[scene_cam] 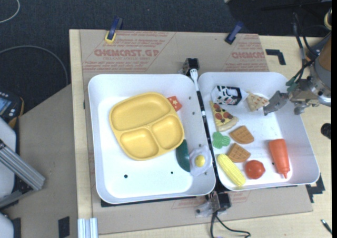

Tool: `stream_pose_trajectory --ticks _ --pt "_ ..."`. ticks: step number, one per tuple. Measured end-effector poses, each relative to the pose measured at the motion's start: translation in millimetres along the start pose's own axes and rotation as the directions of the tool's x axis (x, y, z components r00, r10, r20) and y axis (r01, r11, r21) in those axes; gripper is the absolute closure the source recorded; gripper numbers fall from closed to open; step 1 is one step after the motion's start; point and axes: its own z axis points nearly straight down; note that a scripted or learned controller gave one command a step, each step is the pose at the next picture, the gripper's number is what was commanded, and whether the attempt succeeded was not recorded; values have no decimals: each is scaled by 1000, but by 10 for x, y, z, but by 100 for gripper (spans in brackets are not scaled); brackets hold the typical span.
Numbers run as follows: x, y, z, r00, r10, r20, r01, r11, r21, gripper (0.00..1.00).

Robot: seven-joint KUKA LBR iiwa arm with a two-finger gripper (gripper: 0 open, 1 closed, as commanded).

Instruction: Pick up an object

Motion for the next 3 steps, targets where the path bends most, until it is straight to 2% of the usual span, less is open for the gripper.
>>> stream_pose_trajectory --ticks 1,2,3 --pt "1 25 -52 1000 -2 2 2 1000 -10 0" --pt "34 119 489 1000 -3 -1 3 1000 -3 0" --pt "-24 61 956 1000 -1 0 1 1000 -3 0"
